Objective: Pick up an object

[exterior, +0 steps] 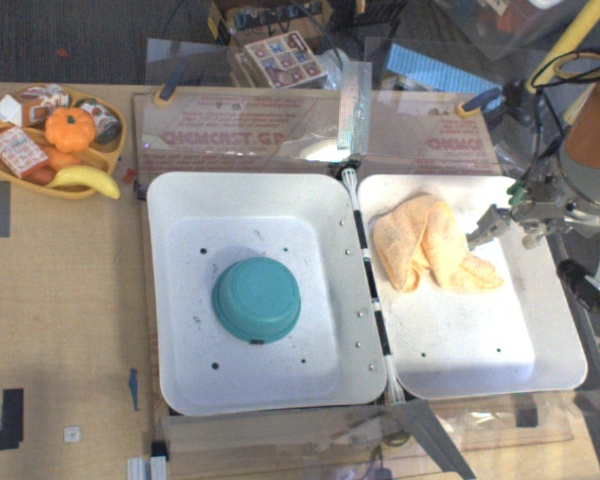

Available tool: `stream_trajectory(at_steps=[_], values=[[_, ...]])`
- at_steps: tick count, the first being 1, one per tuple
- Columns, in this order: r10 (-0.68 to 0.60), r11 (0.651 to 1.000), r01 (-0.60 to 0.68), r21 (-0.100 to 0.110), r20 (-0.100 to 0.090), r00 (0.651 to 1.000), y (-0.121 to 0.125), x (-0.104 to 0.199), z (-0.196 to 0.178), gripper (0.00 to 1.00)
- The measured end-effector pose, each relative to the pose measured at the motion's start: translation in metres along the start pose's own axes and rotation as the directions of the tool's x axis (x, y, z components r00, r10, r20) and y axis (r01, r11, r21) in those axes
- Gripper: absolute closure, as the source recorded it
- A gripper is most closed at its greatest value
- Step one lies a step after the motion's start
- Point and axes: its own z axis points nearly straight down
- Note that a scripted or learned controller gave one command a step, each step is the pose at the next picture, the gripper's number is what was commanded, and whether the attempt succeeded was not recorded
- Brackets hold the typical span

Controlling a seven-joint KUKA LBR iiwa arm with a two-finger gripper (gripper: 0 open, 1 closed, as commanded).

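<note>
A crumpled yellow cloth (430, 248) lies in the upper left part of the right bin (500, 358). A teal bowl (257, 298) sits upside down in the middle of the left bin (180, 368). My gripper (504, 232) hangs low over the right bin, just right of the cloth. It is open, with nothing between its fingers. Its left fingertip (477, 233) is close to the cloth's right edge; I cannot tell whether they touch.
A yellow dish of toy fruit (50, 146) with a banana and an orange pumpkin stands on the bench at the far left. Clear plastic panels (240, 133) rise behind both bins. Cables and the arm's body (580, 168) crowd the right side.
</note>
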Motion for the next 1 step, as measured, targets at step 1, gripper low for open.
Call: stream_trajectory(at_steps=[1], values=[[-0.163, 0.987, 0.163, -0.003, 0.001, 0.987, 0.0112, -0.0437, 0.1116, 0.0]])
